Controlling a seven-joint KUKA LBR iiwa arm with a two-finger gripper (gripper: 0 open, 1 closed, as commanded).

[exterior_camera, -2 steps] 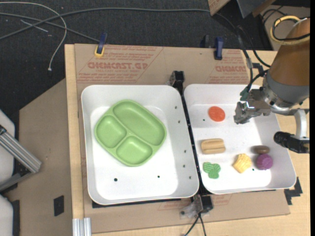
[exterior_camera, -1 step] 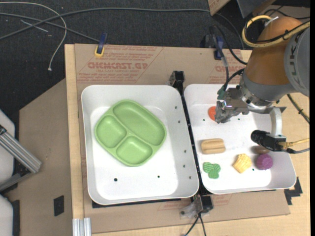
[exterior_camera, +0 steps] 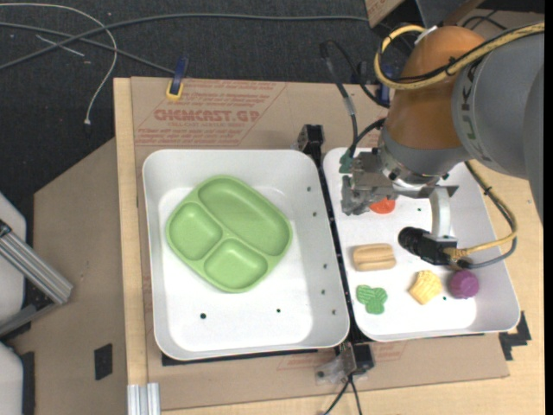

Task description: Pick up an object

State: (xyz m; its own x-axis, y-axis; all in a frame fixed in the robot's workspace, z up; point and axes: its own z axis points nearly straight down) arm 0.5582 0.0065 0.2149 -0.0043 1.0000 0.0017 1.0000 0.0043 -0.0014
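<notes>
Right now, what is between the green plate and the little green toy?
In the camera view, between the green plate and the little green toy lie bare white bin floor and the two bins' adjoining walls. No other toy sits there.

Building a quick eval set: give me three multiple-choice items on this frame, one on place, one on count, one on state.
1. Where does the green divided plate lie?
A. left bin
B. right bin
C. on the cardboard

2. How many compartments does the plate have?
A. two
B. three
C. five

3. What is the state of the purple ball?
A. held by the hand
B. on the plate
C. resting on the right bin's floor

Key: 1 A, it sits inside the left bin. 2 B, three hollows show. 3 C, it lies loose, apart from the hand.
</notes>
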